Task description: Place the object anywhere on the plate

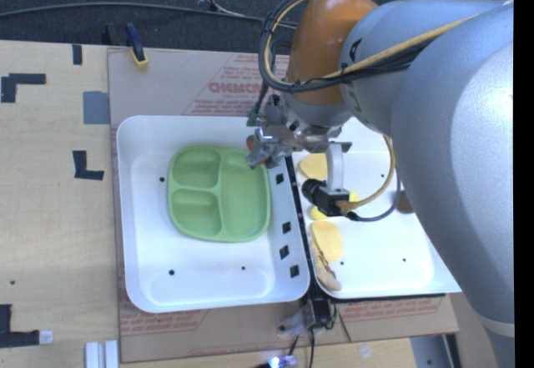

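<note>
Camera view, looking down at a slant. Across the left of the frame, a pale wooden surface (42,224) marked with black tape pieces (83,164). On top of it, a brown cardboard sheet (192,83) printed with red lettering, with a blue and yellow clamp (136,47) at its upper left corner.

Centre left, a shallow white bin (209,279) holding a green plate (219,195) with three compartments: two small ones on the left, one larger on the right. Just beside it to the right, touching along the divide, a second white bin (392,262).

Filling the right and upper right of the frame, a large grey arm (442,108) with an orange band (329,32), reaching down toward the centre. At its tip, the pincer (260,149), over the upper right edge of the plate, close to the divide between the bins. Apart or together: cannot tell from here.

In the right bin, near the divide, two yellow pieces: an upper yellow piece (314,166) partly under the arm, and a lower yellow piece (327,241) with a brownish end toward the bottom of the frame. Both well off the plate.
</note>
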`<state>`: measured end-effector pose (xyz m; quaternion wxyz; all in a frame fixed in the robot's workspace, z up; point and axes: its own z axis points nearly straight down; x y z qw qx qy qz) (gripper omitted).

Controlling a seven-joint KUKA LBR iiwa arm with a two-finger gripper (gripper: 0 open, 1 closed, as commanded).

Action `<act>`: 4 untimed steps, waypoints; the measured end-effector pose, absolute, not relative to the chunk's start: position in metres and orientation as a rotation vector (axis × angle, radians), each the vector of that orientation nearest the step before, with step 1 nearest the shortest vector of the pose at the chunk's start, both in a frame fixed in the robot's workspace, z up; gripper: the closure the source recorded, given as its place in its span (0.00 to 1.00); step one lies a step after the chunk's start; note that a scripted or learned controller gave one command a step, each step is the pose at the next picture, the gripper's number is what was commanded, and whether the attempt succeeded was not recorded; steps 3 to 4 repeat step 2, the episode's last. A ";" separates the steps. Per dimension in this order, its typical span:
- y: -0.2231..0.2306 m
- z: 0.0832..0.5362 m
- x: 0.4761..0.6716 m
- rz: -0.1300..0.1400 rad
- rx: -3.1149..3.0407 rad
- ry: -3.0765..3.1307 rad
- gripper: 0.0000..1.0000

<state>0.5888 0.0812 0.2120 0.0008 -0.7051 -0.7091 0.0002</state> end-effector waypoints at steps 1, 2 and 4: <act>0.131 0.228 0.610 -0.002 -2.215 -2.228 1.00; 0.128 0.227 0.609 0.003 -2.218 -2.224 0.00; 0.128 0.227 0.609 0.003 -2.218 -2.224 0.00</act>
